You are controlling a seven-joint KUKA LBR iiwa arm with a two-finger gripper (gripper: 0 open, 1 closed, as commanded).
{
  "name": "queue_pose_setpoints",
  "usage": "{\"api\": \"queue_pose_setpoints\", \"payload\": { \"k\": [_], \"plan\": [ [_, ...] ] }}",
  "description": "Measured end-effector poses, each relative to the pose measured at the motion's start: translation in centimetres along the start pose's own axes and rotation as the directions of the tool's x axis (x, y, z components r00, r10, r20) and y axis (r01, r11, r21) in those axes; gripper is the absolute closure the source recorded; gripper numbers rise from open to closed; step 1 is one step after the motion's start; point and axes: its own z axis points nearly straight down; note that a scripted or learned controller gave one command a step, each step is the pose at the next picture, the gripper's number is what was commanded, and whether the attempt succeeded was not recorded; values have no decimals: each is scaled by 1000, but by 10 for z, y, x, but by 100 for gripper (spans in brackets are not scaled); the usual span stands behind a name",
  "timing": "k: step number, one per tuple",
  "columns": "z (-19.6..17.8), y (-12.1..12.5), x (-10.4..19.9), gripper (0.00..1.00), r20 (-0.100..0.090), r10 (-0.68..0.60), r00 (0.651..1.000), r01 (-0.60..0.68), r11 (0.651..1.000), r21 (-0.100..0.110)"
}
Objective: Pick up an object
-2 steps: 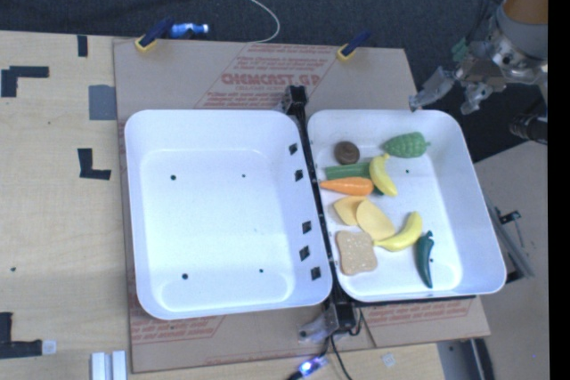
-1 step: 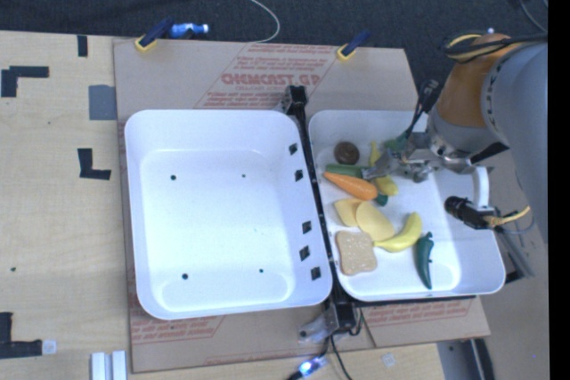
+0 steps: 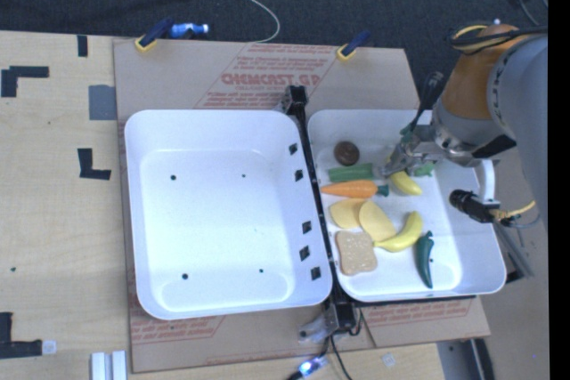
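Nearest, at six o'clock in the right bin (image 3: 485,280): bread slice (image 3: 357,253), banana (image 3: 403,234), green pepper (image 3: 424,260). Farther up: carrot (image 3: 349,189), brown ball (image 3: 346,154). At two o'clock, gripper (image 3: 403,165) low over a small yellow piece (image 3: 406,183). Likely step: reaching to grasp; next, a clean closure and lift. Opening of the pincer impossible to tell, being blurred and tangled with green.

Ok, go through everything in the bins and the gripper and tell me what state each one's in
gripper: low in the right bin, fingers unclear
carrot: lying flat, pointing left
banana: lying flat
green pepper: lying near the front edge
bread slice: flat
brown round item: resting apart near the divider
small yellow item: lying beside the gripper
left bin: upright
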Motion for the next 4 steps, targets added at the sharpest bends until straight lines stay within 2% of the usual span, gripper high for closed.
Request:
{"api": "queue_pose_setpoints", "payload": {
  "k": [1,3,4],
  "plan": [
    [12,13,-6,100,-1,0,1000,0,1000,1],
    [11,-5,-26,100,0,1,1000,-1,1000,1],
    [11,-11,-22,100,1,2,1000,-2,1000,1]
  ]
}}
